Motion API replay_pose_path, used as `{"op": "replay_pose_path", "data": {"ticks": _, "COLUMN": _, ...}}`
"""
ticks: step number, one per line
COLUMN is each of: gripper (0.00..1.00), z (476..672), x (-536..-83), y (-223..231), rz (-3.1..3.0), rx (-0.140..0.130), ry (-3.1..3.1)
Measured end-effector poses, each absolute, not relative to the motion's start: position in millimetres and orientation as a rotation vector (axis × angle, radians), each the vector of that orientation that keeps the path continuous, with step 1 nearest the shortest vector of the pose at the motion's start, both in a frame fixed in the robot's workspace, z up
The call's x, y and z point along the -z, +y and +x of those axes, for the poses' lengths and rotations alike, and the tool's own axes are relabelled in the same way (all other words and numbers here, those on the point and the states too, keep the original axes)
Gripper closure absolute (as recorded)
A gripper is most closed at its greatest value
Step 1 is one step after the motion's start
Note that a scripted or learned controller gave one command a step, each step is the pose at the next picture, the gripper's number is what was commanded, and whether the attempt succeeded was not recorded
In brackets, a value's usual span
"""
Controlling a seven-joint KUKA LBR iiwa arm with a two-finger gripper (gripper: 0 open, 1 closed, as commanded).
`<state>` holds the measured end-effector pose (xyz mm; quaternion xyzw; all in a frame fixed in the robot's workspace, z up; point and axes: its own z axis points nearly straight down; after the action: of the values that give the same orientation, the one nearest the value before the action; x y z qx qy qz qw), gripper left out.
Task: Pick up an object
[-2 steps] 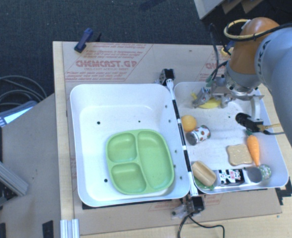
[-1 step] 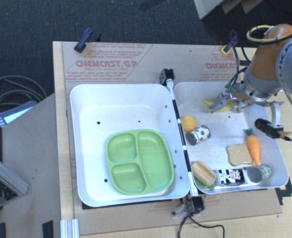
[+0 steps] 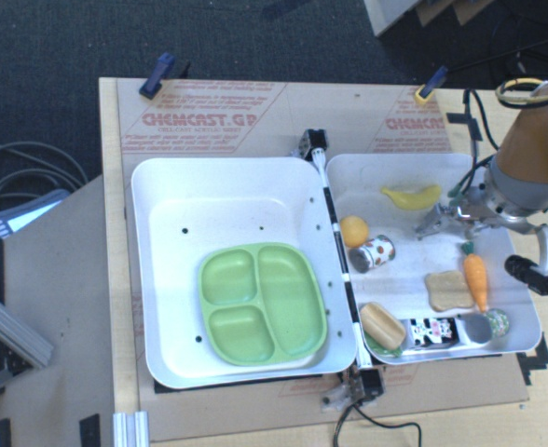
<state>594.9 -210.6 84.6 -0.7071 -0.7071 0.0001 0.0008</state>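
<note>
A: Where's the pincer (image 3: 439, 218)?
B: Over the right bin (image 3: 526, 319), just right of the banana (image 3: 412, 196). Can't tell whether it's spread or pressed together; nothing visibly in it.
A: Objects?
B: All relative to the banana: orange ball (image 3: 353, 230) and small can (image 3: 374, 252) below-left, carrot (image 3: 476, 278) and bread slice (image 3: 448, 290) below-right, bun (image 3: 382, 324) further down. Green divided tray (image 3: 260, 303) sits in the left bin (image 3: 162, 250).

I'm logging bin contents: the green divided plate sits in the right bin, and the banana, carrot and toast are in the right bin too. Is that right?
Not quite. The camera view shows the green divided plate in the left bin, not the right one. The banana, carrot and toast are in the right bin, as you said.
</note>
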Motion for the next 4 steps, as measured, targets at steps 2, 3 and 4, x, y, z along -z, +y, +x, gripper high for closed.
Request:
{"op": "replay_pose_path", "data": {"ticks": 2, "gripper": 0.0, "z": 489.0, "x": -84, "y": -218, "rz": -2.216, "rx": 0.003, "ry": -2.22}}
{"op": "replay_pose_path", "data": {"ticks": 3, "gripper": 0.0, "z": 479.5, "x": -185, "y": -85, "rz": -2.219, "rx": 0.001, "ry": -2.223}}
{"op": "replay_pose_path", "data": {"ticks": 4, "gripper": 0.0, "z": 502.1, "x": -117, "y": -128, "rz": -2.221, "rx": -0.002, "ry": -2.219}}
